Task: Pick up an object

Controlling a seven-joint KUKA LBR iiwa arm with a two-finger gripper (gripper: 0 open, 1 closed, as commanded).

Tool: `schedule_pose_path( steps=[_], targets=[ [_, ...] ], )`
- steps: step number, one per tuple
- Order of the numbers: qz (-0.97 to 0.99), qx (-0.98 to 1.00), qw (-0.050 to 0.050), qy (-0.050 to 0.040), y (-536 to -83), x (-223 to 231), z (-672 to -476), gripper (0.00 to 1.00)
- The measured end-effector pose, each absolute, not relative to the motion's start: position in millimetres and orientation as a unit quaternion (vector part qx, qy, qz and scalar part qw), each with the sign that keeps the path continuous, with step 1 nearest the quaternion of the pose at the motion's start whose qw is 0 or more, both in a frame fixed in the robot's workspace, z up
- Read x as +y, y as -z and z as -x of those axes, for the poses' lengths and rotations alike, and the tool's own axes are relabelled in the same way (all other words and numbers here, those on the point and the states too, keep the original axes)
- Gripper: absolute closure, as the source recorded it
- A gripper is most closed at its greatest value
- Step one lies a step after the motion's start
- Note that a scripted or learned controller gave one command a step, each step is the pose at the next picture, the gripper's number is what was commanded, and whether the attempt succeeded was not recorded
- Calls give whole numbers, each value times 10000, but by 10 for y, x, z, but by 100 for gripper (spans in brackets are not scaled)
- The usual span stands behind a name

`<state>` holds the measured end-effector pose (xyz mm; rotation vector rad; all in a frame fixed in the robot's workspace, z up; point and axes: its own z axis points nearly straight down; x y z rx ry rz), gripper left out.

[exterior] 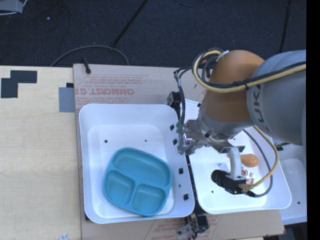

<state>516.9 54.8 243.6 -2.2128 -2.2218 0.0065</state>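
The grey arm with an orange band [235,99] reached in over the right shallow white bin [280,200], its wrist hiding most of the pincer [190,141] near the bin's left wall, so whether the pincer was released or clenched could not be told. A small rounded orange object [249,160] lay on that bin's floor towards its right side, apart from the pincer, with a tiny red-and-white item [245,173] (too small to identify) just beside it. In the left shallow white bin [95,118] a blue plastic plate with three compartments [137,181] lay flat, and both bins sat on a cardboard sheet [115,84] over the pale wooden surface [35,159].
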Motion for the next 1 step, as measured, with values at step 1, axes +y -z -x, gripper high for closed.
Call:
schedule_pose_path(
  steps=[1],
  targets=[
    [7057, -7085, 33, -25, -2300, 995, -4813, 100]
  ],
)
